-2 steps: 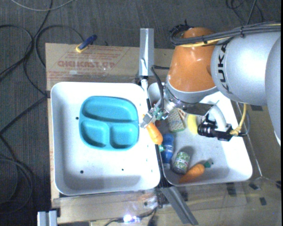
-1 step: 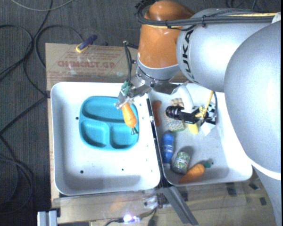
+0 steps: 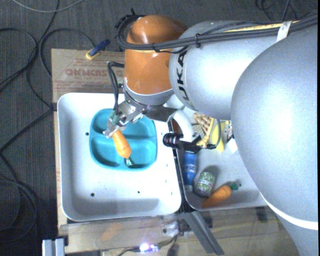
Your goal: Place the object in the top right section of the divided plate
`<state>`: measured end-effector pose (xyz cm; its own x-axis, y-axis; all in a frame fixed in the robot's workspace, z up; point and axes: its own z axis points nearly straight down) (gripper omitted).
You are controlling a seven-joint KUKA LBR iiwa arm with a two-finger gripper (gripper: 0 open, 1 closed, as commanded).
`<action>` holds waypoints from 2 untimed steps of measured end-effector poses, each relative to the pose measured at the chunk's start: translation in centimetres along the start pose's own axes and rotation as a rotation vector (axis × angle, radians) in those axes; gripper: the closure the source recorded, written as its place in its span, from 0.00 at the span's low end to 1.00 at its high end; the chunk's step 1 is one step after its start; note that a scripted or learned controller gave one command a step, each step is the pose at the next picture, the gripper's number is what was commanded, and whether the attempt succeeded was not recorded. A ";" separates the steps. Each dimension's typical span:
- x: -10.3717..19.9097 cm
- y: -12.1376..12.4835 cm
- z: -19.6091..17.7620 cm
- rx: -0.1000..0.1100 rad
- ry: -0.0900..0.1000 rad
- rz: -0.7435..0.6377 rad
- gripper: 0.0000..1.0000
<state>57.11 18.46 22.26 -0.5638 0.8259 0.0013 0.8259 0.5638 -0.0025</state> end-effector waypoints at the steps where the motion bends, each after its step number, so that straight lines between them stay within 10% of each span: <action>1: -2.7 -8.3 1.5 0.001 0.000 0.082 1.00; 2: -2.6 0.4 -0.5 -0.001 -0.003 -0.096 1.00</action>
<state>58.95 16.56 22.77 -0.6402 0.7682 -0.0010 0.7682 0.6402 -0.0018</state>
